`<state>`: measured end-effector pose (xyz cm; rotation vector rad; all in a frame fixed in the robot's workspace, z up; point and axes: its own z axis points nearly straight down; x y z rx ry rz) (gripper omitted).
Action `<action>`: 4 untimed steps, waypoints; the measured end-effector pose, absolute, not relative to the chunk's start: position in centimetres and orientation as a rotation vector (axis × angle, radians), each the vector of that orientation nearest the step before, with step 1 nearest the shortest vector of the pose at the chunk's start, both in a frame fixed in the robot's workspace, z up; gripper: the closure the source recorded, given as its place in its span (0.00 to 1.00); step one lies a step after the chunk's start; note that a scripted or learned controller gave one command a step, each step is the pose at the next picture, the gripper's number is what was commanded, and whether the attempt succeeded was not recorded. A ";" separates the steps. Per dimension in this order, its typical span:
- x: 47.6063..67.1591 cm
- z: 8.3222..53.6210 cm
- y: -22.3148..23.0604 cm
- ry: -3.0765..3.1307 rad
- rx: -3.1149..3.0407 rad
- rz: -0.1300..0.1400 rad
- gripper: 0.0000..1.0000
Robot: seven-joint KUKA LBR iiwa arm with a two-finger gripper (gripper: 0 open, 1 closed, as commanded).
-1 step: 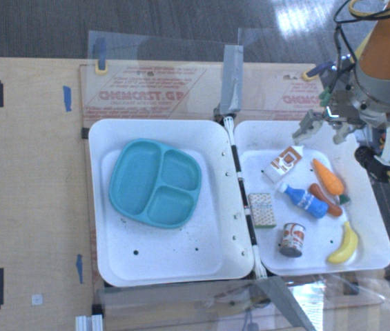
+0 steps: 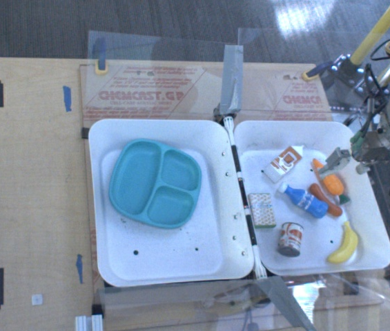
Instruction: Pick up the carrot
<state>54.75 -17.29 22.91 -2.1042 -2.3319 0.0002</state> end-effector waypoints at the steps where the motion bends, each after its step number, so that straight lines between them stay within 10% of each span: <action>1: 57.3 11.0 -19.7 -2.263 -2.225 -0.018 0.00; 2: 57.3 12.0 -19.9 -2.259 -2.232 -0.020 1.00; 3: 57.3 12.0 -19.9 -2.259 -2.232 -0.020 0.00; 4: 62.4 8.8 -21.4 -2.280 -2.160 -0.018 0.00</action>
